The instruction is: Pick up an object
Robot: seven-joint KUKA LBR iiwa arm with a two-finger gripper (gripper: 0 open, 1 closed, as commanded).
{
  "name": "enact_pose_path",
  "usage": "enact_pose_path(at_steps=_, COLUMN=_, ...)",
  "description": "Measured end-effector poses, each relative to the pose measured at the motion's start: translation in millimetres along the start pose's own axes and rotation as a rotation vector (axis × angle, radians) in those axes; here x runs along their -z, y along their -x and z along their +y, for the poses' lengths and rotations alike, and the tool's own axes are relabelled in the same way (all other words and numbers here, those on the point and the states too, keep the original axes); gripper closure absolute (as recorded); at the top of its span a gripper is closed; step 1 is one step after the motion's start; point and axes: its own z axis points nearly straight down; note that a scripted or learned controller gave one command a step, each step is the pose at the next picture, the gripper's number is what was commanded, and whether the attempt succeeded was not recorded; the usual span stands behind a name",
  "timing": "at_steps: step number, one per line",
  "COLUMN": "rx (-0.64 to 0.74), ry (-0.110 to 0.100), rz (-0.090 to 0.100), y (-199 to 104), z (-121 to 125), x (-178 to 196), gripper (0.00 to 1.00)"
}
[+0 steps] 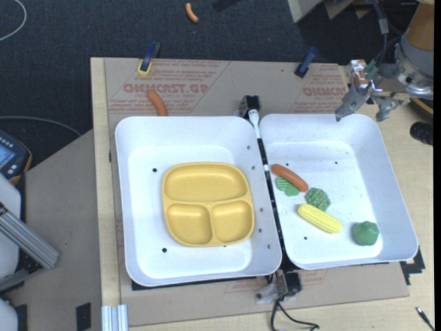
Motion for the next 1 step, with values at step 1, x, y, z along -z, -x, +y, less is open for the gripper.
enact_pose_path(at_steps=1, rx=0.003, ry=0.013, rz=-0.002, y=-0.3, z=1.9, x=7.6, gripper=0.0)
